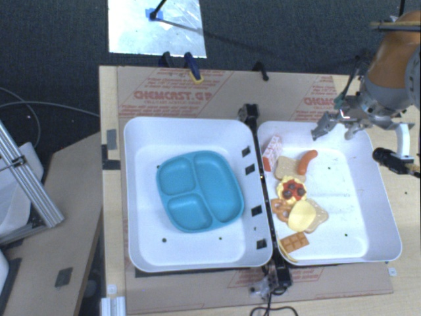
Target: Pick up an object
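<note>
The arm (395, 58) reaches in from the right and hangs above the far edge of the right bin (375, 196), its gripper (341, 125) ending in two grey prongs that splay apart over the bin's rear wall; the jaws read as released, with nothing between them. No object has been picked yet, so the task looks to be at its start or in the approach: a choice of target, a descent and a closure all remain. The candidates lie in a cluster against the left side of the right bin, beside the divider between the two bins. Nearest the gripper is a toy sausage (306, 161), orange-red and lying at a slant, just beside a slice of toy bread (285, 168). A small red and white carton (272, 151) sits at the rear left corner of that bin. Further forward are a small round pizza-like piece with dark toppings (292, 189), a pretzel-shaped piece (281, 209) touching it, a yellow rounded piece (302, 214) resting on a pale flat piece, and a brown waffle-like block (294, 242) near the front wall. The left bin (145, 242) holds a blue divided plate (198, 191), well apart from the gripper. Judging by position, the sausage seems the likeliest target, but the crowding around it could make a clean grasp difficult. Both bins stand on the cardboard-covered counter (171, 91).
</note>
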Controlling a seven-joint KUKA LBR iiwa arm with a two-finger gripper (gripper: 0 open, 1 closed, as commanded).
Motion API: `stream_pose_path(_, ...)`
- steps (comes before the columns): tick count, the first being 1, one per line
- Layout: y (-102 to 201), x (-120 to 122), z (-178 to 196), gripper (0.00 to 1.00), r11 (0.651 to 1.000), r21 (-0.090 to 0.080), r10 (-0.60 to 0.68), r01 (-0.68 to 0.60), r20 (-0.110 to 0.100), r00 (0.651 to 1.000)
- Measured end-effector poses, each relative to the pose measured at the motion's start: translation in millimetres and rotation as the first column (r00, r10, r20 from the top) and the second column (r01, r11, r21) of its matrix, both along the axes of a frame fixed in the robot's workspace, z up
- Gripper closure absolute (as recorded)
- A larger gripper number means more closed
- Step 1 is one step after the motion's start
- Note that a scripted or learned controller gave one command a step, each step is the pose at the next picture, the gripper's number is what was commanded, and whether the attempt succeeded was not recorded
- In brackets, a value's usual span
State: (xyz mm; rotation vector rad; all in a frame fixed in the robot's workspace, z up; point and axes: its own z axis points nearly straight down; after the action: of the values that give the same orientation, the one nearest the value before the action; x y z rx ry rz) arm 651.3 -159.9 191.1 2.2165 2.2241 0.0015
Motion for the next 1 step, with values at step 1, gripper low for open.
stream_pose_path(1,-0.3,-33.6,-110.2,0.0,1.0,0.003,-0.005,0.005,0.0,1.0)
